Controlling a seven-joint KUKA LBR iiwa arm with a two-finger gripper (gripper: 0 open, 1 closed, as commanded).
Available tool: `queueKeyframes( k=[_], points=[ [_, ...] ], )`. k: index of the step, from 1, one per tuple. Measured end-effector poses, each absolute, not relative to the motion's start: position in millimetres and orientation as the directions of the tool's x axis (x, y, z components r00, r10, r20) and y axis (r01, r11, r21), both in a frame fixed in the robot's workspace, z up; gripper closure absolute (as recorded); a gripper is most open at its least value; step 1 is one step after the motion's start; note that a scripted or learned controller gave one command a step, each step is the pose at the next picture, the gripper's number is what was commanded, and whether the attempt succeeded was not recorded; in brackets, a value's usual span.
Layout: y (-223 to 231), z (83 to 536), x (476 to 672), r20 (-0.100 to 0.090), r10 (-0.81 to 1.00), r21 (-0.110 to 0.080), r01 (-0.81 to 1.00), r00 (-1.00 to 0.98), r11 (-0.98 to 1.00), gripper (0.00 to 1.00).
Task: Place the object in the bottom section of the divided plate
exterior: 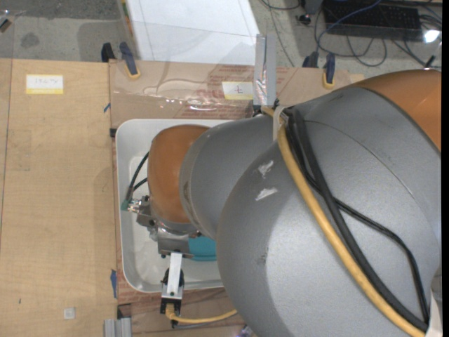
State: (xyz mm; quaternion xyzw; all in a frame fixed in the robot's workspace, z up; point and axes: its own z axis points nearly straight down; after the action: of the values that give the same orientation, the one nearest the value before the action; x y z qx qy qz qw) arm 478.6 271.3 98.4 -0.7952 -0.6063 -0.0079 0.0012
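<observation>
Grey casing of the arm (316,223) is filling the right and centre of the frame, and its orange band (172,170) is hanging over the white bin (125,188) at the left of centre. Below the band the gripper (170,239) is pointing down into the lower part of that bin, close to the rim nearest the bottom of the frame. Whether it is open or closed cannot be told from above, since the wrist is covering it. A teal piece (203,248) is peeking out just to the right of the gripper, touching or lying right under it. It is probably the task's object, though it could be part of the plate, and nothing is showing it as held. The arm's bulk is covering the middle of the bin, so which plate section is lying under the gripper cannot be told either. Judging from this, the step in hand is the lowering or release over the plate. Doing it well is calling for a straight descent, a low release inside the bottom section's divider, and a vertical lift away that is not dragging the teal piece along.
</observation>
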Motion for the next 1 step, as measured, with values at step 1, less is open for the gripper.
queueKeyframes(
  k=[1],
  points=[
    [246.2, 92.6, 465.3, 0.004, 0.786, -0.007, 0.786, 0.618, -0.618, 1.0]
  ],
)
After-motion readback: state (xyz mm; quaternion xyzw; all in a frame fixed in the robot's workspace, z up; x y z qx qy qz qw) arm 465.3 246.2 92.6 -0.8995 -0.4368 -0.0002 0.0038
